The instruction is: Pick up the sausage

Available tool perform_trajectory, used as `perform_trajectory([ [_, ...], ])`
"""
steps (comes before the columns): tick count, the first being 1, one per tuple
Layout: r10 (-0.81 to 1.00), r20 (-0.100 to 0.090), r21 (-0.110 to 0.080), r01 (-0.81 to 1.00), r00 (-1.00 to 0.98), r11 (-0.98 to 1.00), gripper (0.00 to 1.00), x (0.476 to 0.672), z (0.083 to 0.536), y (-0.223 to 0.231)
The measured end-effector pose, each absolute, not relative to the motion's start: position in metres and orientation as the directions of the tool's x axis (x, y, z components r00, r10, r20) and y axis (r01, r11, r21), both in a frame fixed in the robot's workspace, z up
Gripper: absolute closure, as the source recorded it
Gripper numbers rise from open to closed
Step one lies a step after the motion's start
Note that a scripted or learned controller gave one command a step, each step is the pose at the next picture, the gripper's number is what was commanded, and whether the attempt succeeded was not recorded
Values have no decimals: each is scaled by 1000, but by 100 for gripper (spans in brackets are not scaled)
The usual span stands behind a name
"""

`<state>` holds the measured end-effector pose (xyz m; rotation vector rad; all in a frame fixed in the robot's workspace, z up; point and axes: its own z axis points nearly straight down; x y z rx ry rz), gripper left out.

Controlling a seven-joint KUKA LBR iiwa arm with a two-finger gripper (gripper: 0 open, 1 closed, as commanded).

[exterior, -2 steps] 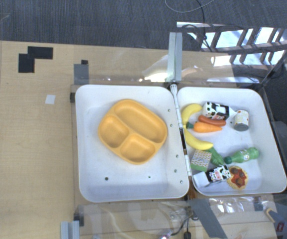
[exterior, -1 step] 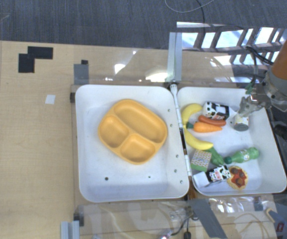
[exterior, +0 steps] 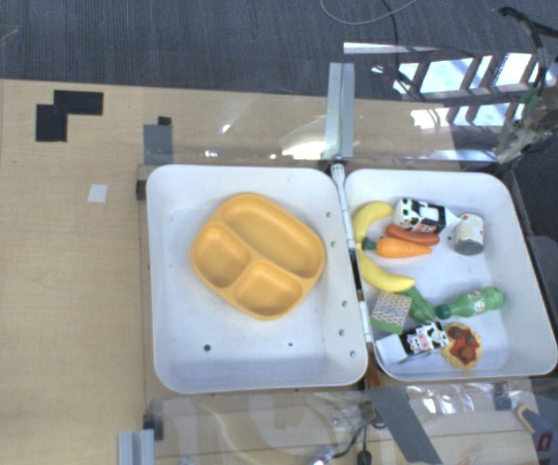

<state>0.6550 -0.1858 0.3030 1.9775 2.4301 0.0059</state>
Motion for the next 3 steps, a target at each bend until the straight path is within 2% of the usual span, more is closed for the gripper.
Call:
perform_trajectory([
  [1, 977, -6, 9, 977, -212, 212, 100, 550, 409, -206],
  [2, 862, -5, 6, 862, -506, 506, 100, 532, 97, -206],
  [3, 862, -5, 6, 862, -506, 506, 0, 532, 97, -205],
])
